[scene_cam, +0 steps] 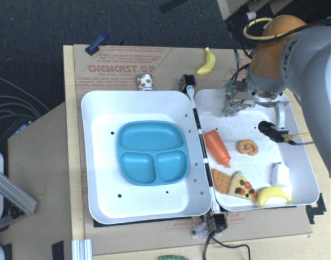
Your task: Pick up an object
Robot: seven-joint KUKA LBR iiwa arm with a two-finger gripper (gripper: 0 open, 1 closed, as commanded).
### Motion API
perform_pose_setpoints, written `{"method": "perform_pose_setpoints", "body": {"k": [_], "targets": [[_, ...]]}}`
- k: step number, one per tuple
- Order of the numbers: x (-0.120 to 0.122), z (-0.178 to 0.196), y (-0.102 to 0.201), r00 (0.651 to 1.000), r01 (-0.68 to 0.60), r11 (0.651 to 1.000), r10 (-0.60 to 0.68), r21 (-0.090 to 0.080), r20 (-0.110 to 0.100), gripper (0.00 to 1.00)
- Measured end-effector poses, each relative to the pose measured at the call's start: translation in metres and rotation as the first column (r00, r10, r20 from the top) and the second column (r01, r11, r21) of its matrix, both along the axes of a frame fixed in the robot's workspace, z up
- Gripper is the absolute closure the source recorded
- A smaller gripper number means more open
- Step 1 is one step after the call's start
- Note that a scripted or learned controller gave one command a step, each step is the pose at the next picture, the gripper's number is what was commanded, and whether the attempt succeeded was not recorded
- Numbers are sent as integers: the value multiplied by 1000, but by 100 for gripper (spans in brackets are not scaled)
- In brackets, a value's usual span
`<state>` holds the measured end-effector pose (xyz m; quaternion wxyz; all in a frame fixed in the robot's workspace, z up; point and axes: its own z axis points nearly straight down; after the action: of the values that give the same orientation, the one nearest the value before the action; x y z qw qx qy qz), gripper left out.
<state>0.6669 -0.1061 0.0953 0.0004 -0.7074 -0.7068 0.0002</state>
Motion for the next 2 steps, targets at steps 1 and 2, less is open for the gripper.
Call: {"method": "perform_pose_setpoints", "body": {"k": [1, 2], "targets": [[1, 10, 0, 1000, 0, 1000, 0, 0, 2, 100], [1, 20, 1, 1000, 0, 1000, 0, 0, 4, 100]]}}
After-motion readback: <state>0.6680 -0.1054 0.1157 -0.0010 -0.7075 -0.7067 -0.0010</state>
